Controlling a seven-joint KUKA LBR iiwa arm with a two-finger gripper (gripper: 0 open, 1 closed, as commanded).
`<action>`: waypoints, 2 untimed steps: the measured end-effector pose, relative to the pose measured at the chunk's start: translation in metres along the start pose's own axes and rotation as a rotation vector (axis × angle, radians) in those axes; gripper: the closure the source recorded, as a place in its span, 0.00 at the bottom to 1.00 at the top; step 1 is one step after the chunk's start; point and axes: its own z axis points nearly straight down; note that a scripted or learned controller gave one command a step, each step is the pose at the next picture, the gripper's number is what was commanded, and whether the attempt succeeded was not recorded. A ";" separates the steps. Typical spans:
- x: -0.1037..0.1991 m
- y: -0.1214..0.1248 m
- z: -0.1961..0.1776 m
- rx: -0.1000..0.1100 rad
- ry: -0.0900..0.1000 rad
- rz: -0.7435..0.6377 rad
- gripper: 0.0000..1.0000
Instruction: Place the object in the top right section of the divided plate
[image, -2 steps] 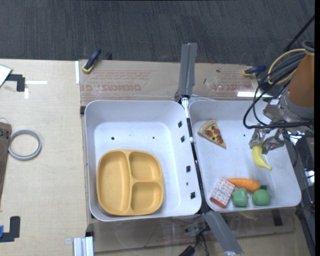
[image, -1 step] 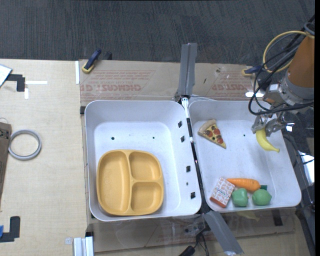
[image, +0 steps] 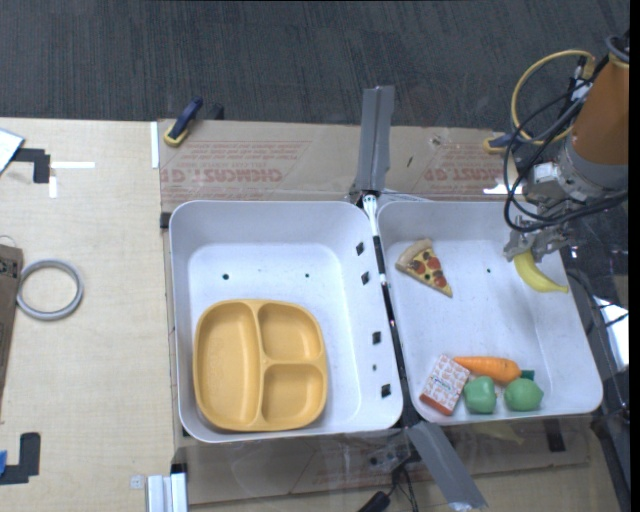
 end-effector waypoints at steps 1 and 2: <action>-0.015 0.048 -0.015 -0.004 0.000 -0.231 1.00; -0.017 0.047 -0.024 -0.001 -0.005 -0.225 1.00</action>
